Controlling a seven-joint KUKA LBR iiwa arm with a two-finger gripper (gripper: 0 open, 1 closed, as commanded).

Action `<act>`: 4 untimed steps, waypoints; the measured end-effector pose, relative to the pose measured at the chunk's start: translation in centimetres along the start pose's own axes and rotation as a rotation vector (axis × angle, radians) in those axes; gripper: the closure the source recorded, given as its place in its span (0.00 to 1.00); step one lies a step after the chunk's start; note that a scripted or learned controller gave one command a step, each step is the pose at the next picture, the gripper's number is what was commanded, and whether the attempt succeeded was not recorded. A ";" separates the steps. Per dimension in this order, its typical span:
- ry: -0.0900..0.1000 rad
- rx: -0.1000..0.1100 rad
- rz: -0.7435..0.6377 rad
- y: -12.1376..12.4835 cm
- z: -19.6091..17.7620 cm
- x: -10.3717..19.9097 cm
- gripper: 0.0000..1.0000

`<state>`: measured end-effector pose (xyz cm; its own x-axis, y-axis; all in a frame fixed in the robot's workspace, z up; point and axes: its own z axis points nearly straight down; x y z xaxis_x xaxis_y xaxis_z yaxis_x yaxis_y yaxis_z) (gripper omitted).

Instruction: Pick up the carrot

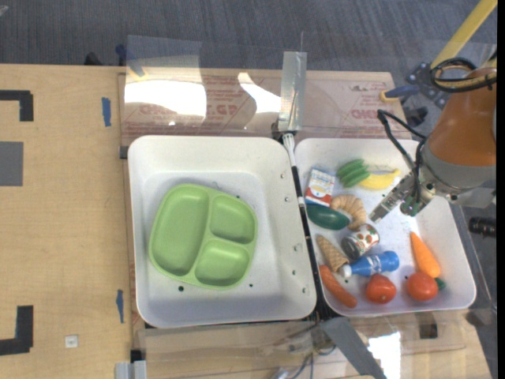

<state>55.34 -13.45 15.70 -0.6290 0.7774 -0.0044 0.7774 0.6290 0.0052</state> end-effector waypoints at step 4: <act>-0.005 0.001 -0.588 -9.8 5.9 -2.7 0.00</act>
<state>49.47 -21.73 9.72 -0.9545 0.2981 -0.0114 0.2982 0.9545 -0.0002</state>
